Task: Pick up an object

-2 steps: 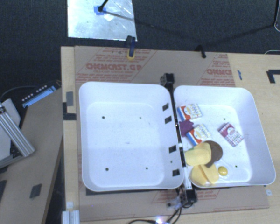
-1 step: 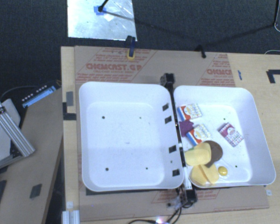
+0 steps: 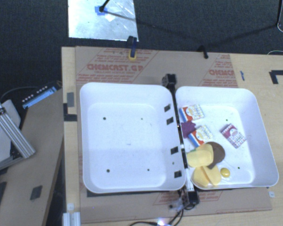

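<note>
R bin: yellow toys, small packets; L bin bare.

Light is bright and even from above. The white bins look nearly washed out, with a soft shadow band across the left one. The foil sheet glares. The carpet stays dark. Focus is slightly soft, grainy throughout.

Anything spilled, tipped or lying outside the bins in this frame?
Nothing stands out. All the items sit inside the right bin, bunched toward its left and front: two small cards, a purple piece, a maroon packet and yellow pieces. Nothing lies on the bench around the bins.
</note>
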`<state>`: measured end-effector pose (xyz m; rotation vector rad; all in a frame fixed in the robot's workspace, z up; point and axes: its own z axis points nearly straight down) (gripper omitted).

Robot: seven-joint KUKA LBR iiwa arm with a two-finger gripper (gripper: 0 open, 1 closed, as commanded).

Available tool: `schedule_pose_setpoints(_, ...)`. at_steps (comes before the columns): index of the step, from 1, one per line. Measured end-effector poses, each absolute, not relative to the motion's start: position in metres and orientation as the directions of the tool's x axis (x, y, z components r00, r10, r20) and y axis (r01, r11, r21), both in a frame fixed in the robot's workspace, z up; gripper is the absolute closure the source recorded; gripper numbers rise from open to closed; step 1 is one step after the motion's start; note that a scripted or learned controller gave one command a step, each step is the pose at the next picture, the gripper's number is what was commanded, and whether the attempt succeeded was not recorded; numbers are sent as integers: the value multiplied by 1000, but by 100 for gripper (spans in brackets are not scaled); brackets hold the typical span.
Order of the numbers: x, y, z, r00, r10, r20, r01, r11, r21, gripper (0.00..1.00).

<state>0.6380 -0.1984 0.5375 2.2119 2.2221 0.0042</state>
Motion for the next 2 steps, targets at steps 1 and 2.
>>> schedule_pose_setpoints(1,560,-207,537,2,1000,-1,1000,-2,4,100)
schedule_pose_setpoints(2,502,-207,536,1,1000,-1,1000,-1,4,100)
